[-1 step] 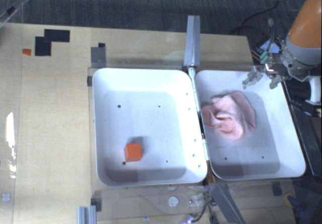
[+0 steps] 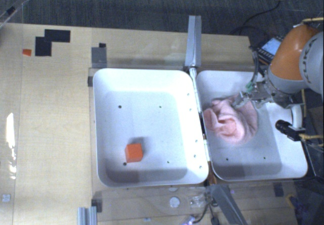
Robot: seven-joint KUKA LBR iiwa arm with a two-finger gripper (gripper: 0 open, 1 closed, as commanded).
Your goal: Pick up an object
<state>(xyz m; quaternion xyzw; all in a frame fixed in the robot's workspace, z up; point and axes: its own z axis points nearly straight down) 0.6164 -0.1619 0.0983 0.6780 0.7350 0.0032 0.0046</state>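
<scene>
Cloth [image 2: 230,120], pink and crumpled into a loose heap, lies in the right bin [image 2: 288,168], toward that bin's left wall and a little to the far side of its middle. The gripper [image 2: 249,93] is down at the far right edge of this heap, its metal tip seemingly touching the folds of the fabric there, though the spot is too small and cluttered to be sure of contact; whether it is open, closed, or has any fabric pinched cannot be told from this view. Behind it the grey arm [image 2: 309,67] with its orange band [image 2: 289,52] reaches in from the right, above the far right corner of the right bin. A small orange cube [image 2: 134,152] sits in the left bin [image 2: 152,87], in its near part and left of its middle, well apart from the cloth and from the gripper. The two white bins stand side by side on a pale wooden bench [image 2: 45,143], with a grey metal bar [image 2: 193,42] running away from the seam between them on the far side. Near the far left corner of the bench are black markers [image 2: 50,41] and a tiny orange square [image 2: 27,52].
</scene>
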